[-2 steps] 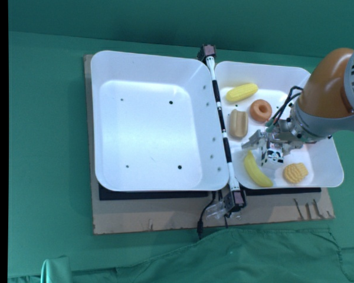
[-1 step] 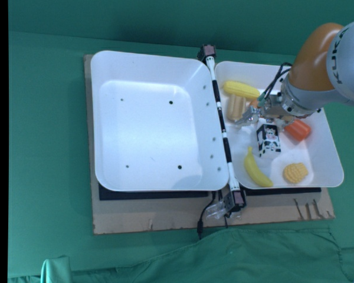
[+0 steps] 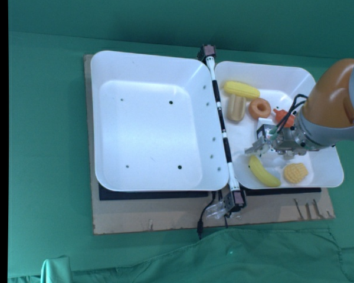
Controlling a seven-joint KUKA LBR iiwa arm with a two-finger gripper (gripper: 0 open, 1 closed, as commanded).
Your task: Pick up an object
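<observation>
Two bins: the right bin (image 3: 321, 175) holds a corn cob (image 3: 242, 89), donut (image 3: 259, 108) and waffle (image 3: 295, 172). We see the gripper (image 3: 258, 148) just above the banana (image 3: 263, 172); its grip state is unclear.

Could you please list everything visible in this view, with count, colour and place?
corn cob: one, yellow, upper left of the right bin
bread-like stick: one, tan, just below the corn cob
doughnut: one, orange-brown, middle of the right bin
orange item: one, orange-red, right of the doughnut, partly hidden by the arm
banana: one, yellow, near front of the right bin
ridged piece: one, yellow-orange, right of the banana
left bin: one, white
right bin: one, white
cloth: one, green, under the bench
arm: one, grey and orange, from the right
gripper: one, above the banana
</observation>
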